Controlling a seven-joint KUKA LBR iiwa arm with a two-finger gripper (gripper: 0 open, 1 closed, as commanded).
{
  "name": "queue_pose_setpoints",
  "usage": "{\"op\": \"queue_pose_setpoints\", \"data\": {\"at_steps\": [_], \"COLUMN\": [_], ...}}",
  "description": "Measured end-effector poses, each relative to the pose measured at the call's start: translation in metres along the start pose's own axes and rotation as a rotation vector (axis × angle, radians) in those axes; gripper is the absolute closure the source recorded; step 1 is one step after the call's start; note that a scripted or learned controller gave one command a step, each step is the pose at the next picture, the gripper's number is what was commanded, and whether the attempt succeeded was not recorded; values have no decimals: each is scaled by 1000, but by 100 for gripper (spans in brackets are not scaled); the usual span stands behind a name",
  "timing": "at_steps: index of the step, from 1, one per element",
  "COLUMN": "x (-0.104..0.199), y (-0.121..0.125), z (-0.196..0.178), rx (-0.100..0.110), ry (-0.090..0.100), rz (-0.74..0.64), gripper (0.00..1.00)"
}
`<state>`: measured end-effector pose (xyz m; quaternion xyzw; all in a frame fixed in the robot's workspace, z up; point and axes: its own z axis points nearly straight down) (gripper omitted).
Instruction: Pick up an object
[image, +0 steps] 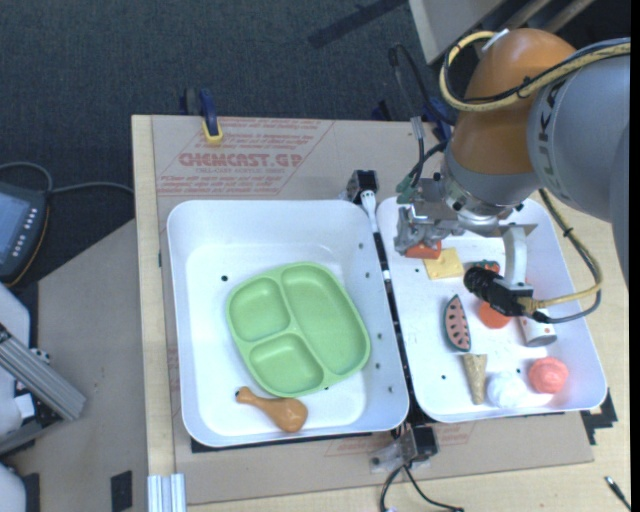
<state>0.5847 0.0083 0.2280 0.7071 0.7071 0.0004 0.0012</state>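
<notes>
My gripper (418, 240) hangs low over the far left corner of the right bin (580, 330), under the grey and orange arm. Just below and to the right of it lies a yellow cheese wedge (444, 265), with a small red piece (431, 248) at the gripper's tip. Nearer the front of this bin lie a watermelon slice (457, 323), an orange-red item (492, 313), an ice-cream cone (478, 378) with a white scoop, and a pink peach (548, 375).
The left bin (190, 230) holds a green divided plate (296, 328) and a brown chicken drumstick (273, 407) near its front wall. A black cable piece (497, 288) from the arm hangs over the right bin. The wall between the bins runs just left of the gripper.
</notes>
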Motion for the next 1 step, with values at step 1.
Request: {"op": "queue_pose_setpoints", "data": {"at_steps": [1], "x": [12], "y": [-9], "z": [-5], "rx": [4], "ry": [2], "rz": [-2], "gripper": [100]}}
